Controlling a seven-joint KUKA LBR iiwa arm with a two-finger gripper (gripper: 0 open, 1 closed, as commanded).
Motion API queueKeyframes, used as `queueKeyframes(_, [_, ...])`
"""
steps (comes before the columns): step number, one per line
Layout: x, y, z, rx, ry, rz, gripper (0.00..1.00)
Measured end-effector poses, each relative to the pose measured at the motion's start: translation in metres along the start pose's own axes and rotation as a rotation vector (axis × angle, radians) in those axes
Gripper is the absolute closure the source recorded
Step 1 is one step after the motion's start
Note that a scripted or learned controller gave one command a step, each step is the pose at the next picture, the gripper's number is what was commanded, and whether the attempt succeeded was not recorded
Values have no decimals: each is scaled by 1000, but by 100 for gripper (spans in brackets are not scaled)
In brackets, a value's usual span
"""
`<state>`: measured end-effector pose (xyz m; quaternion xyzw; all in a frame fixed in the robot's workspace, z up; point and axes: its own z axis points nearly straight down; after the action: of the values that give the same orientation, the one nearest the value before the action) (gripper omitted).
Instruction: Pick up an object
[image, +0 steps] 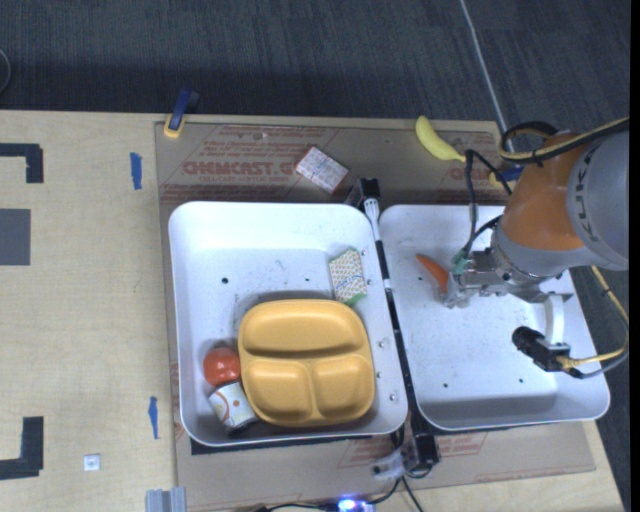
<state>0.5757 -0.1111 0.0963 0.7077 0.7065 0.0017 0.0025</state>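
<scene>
Yellow divided tray (305, 370) fills left bin's near side; far cardboard (250, 160) reads "CHEMCAST"; gripper (458, 292), opening unclear, beside orange carrot (433, 268).

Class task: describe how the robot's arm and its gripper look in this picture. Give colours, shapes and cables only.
The arm is a thick, rounded grey tube with a broad orange band above the wrist. Black and yellow cables loop beside it. The gripper is a small grey metal block, and a black part with a yellow-tipped lead hangs below.

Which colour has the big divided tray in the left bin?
The divided tray is yellow, seen in the camera view, lying in the left bin.
</scene>
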Motion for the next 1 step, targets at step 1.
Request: queueKeyframes(1, [0, 0, 0, 0, 0, 0, 0])
